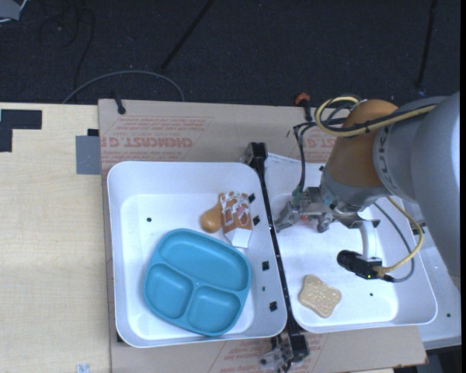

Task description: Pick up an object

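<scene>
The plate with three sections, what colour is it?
The plate is light blue, seen in the camera view.

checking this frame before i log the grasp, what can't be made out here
- Gripper: in the camera view the arm's wrist covers it from above, so the state of its jaws cannot be told, nor whether anything is in them.
- Small patterned object beside the blue tray: too small and blurred to identify.
- Orange item: partly hidden behind that object.
- Right bin: its far part is hidden under the arm.

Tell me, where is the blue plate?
The blue plate lies in the left bin, near its front, just below the small orange thing and the little patterned box.
</scene>
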`<state>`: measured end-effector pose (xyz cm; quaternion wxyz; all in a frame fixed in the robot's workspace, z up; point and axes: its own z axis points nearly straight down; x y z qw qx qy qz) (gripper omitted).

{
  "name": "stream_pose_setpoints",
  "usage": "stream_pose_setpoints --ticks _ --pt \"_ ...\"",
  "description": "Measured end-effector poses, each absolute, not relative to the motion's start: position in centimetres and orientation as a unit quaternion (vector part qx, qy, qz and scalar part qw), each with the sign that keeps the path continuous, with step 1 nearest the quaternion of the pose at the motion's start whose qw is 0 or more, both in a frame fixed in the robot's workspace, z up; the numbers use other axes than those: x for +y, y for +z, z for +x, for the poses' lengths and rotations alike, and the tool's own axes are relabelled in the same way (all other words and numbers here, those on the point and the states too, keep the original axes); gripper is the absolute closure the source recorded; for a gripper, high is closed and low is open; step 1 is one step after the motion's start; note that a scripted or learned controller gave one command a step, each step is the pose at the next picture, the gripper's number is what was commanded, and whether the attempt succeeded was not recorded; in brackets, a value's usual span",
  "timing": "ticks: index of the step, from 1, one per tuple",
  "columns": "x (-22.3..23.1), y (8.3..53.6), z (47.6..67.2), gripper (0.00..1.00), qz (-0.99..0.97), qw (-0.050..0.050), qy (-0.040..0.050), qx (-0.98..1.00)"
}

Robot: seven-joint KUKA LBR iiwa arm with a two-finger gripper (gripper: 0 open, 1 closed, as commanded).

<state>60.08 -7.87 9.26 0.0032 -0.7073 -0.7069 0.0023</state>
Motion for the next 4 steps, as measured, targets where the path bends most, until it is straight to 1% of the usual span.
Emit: stream_pose_setpoints --ticks 1,2,3,4 --pt "-8.0 10.5 60.1 1.0 -0.709 0.002 0.0017 -0.705" --pt "-8.5 16.9 60.2 1.0 -0.71 -0.001 -0.0009 -0.705" --pt "-8.6 22.1 60.3 1.0 -0.707 0.0 -0.0004 -0.707" --pt "-8.6 21.5 60.3 1.0 -0.707 0.001 0.0015 -0.707"
